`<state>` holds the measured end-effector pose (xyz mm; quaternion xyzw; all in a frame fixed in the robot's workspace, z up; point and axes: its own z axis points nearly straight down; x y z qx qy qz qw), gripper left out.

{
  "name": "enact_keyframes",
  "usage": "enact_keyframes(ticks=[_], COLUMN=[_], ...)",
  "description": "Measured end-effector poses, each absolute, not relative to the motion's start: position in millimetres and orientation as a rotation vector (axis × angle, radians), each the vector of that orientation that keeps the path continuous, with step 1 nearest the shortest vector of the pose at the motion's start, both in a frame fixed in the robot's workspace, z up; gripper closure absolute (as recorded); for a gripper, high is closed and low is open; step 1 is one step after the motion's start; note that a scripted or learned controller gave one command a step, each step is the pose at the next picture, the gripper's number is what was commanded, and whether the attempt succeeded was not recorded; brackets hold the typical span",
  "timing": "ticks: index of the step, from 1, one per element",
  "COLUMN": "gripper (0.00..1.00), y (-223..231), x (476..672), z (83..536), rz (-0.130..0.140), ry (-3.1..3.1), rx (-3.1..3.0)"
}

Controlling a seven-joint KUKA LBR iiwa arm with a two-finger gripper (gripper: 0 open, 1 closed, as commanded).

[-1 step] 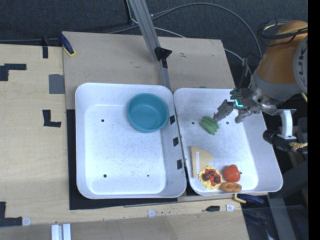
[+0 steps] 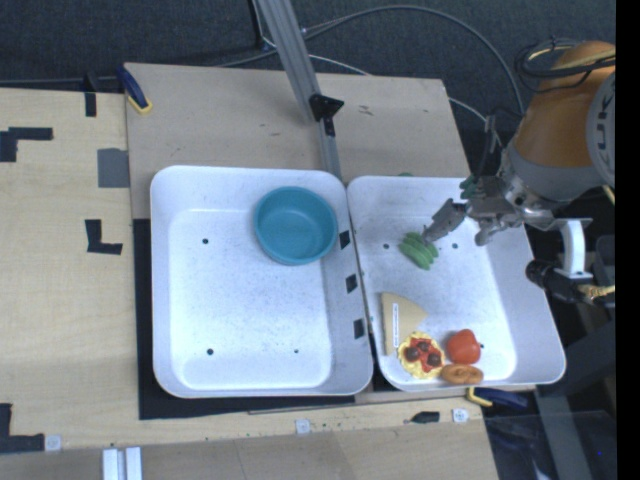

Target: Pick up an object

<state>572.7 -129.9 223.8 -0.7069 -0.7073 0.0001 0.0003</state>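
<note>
The gripper (image 2: 432, 236) angles down onto the green toy (image 2: 420, 250), likely its pick. Finger state: cannot tell.

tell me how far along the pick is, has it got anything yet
Done: the arm has reached over the right bin, and the claw sits just beside the green object. In hand: nothing visibly lifted; the green object looks to be resting on the bin floor. Left: grasp and raise it. The pizza slice, tomato and blue bowl lie untouched.
</note>
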Motion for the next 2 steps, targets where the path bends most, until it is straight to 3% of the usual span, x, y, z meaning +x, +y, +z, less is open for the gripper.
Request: enact_keyframes(ticks=[2], gripper=[0.0], y=[-136.2], x=[576.8], z=[129.4], rz=[0.004], ry=[-2.22], rx=[-2.218])
